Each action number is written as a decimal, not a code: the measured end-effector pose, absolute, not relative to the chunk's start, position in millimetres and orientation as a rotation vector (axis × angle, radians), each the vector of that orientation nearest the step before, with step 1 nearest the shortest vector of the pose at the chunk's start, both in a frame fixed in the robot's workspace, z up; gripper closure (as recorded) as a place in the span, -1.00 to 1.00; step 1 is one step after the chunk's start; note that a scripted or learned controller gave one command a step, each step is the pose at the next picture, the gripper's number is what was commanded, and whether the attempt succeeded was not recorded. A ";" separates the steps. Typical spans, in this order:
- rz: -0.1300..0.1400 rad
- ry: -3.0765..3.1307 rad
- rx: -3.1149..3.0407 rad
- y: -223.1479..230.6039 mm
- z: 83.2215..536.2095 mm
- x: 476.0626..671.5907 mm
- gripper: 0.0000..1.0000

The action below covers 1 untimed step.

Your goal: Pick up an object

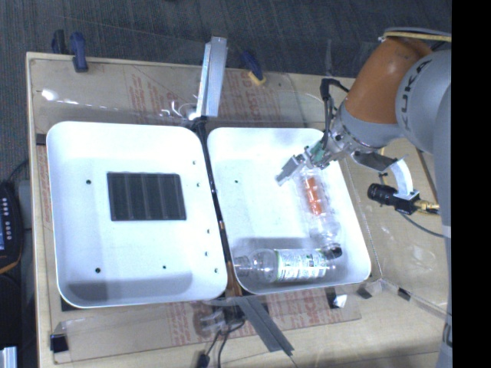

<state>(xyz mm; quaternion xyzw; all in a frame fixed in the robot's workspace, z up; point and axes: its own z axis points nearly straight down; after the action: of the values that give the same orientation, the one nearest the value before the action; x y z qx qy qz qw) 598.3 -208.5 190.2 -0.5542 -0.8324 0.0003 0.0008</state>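
In the right bin point(253, 205) lie two clear plastic bottles. One with an orange label point(317, 204) lies along the right side, its dark cap toward the front. The other, with a green and white label point(285, 265), rests along the front wall. My gripper point(296, 167) hangs over the bin's back right area, right at the far end of the orange-label bottle. Whether it touches that bottle I cannot tell.
The left bin point(77, 236) holds a flat dark ribbed rectangle point(146, 196). A grey metal bar point(211, 79) stands behind the seam between the bins. Blue clamps point(78, 50) grip the bench's back edge. A black cable fitting point(391, 196) hangs right of the bin.
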 end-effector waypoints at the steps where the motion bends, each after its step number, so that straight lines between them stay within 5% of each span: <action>1: 0.000 -2.640 -1.704 -208.3 187.8 601.2 -1.00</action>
<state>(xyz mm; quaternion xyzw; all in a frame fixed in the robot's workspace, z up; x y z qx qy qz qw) 601.2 -208.3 187.8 -0.5424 -0.8401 -0.0001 -0.0002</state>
